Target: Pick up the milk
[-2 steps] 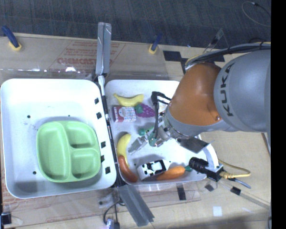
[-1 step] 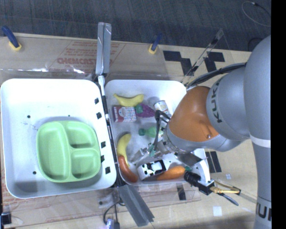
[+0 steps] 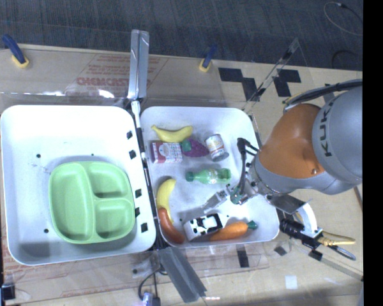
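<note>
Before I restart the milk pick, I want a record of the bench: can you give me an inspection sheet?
Surface: two white bins, left bin and right bin.
Job's things: milk carton, black and white, lying at the right bin's front, against the carrot.
Clutter: two bananas, pink carton, can, green bottle, sausage; green divided tray in the left bin.
Gripper: gripper above the milk carton, not holding anything.
Cables: dark cable on the floor.
Surroundings: blue clamps on the bench's rear edge.
</note>
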You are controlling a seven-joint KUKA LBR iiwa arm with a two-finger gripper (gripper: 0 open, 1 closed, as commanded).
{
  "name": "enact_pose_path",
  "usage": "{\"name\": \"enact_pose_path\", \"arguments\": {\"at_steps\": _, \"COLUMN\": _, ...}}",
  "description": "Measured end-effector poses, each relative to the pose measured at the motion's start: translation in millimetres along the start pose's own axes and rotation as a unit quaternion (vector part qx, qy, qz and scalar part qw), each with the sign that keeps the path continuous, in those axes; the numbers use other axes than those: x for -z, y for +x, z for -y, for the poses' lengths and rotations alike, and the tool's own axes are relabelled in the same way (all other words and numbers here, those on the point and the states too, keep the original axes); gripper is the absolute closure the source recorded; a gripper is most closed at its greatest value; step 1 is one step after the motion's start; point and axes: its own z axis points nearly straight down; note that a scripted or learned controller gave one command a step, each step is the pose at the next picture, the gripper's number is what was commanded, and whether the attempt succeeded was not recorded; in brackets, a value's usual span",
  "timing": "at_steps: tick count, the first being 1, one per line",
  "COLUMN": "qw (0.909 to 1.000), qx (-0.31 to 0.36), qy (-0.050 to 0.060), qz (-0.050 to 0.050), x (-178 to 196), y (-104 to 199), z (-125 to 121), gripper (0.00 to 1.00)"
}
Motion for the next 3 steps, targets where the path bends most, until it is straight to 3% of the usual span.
{"name": "enact_pose_path", "arguments": {"at_steps": 1, "qw": 0.9842, "qx": -0.177, "qy": 0.001, "qz": 0.0, "x": -38.0, "y": 33.7, "z": -56.7, "gripper": 0.0}}
{"name": "enact_pose_path", "arguments": {"at_steps": 2, "qw": 0.9839, "qx": -0.179, "qy": 0.0, "qz": 0.0, "x": 151.0, "y": 5.2, "z": -71.4, "gripper": 0.0}}
{"name": "enact_pose_path", "arguments": {"at_steps": 3, "qw": 0.9985, "qx": -0.054, "qy": 0.001, "qz": -0.001, "x": 27.8, "y": 23.1, "z": -11.0, "gripper": 0.0}}
